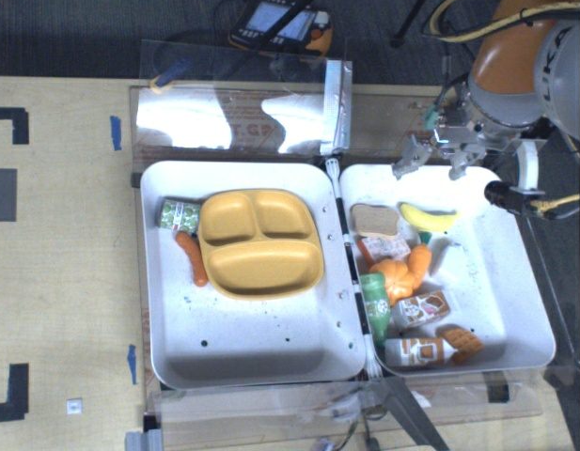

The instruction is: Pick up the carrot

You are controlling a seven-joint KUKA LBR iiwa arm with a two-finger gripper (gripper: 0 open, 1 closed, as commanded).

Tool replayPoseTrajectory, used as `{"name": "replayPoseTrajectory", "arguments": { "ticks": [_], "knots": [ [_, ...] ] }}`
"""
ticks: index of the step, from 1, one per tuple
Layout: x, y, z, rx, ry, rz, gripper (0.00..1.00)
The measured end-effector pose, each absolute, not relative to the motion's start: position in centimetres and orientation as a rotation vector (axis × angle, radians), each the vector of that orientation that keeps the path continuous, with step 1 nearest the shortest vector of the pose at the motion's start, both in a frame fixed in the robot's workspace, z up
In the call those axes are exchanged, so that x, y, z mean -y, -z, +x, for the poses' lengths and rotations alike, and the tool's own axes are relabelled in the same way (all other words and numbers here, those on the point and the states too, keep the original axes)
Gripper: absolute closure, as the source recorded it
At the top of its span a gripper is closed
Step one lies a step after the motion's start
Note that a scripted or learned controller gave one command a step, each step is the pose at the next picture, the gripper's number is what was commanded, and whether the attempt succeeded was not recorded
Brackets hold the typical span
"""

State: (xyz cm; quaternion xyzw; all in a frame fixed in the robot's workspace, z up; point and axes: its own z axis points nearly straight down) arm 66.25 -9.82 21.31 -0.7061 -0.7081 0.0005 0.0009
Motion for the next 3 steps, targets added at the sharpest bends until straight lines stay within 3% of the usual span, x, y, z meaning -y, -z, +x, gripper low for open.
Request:
{"name": "replayPoseTrajectory", "arguments": {
  "ticks": [1, 2, 3],
  "knots": [
    [13.7, -10.0, 60.0, 2.32, 0.012, -2.135, 0.0],
    [11.2, -9.5, 56.4, 2.239, 0.023, -2.235, 0.0],
    [11.1, -10.5, 56.5, 2.236, 0.029, -2.234, 1.0]
  ]
}}
